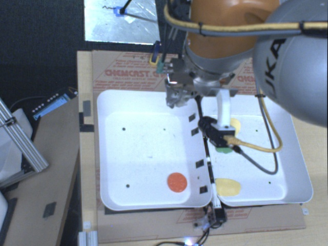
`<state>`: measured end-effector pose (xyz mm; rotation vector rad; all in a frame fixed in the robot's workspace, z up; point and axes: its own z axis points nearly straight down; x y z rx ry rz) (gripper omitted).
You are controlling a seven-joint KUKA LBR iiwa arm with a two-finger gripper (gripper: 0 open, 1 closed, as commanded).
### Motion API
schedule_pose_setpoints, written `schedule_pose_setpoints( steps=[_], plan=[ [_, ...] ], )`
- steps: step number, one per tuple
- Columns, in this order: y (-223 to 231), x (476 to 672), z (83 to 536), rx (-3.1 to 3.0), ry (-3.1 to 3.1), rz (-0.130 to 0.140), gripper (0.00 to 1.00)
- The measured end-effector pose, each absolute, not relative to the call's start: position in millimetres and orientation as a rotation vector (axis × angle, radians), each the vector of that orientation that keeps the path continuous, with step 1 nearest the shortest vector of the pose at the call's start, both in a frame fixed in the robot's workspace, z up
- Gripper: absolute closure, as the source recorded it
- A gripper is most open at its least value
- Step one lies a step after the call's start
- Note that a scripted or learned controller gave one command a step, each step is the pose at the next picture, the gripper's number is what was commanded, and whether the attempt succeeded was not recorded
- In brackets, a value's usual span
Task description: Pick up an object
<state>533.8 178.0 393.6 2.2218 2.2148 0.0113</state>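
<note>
An orange round disc [178, 182] lies flat near the front right corner of the left bin [118, 137]. In the right bin [287, 163], a yellow oval piece [228, 187] lies at the front left. A small green piece [223, 149] and a pale yellow piece [236, 125] lie by the left wall, both partly covered by robot parts. My gripper [176, 97] hangs over the far right corner of the left bin, well behind the orange disc, with nothing visibly in it.
The grey and orange arm [230, 24] fills the upper right and hides the far part of the right bin. A ridge [205, 158] with black clips divides the bins. Cardboard [128, 70] lies beneath them.
</note>
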Motion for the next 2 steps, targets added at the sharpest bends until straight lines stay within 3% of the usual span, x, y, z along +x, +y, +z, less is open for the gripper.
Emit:
schedule_pose_setpoints(
  steps=[1,2],
  plan=[
    [60.9,603.2,382.2,2.229,2.205,0.0,1.0],
    [126.0,604.6,296.4,2.215,2.234,-0.006,1.0]
  ],
)
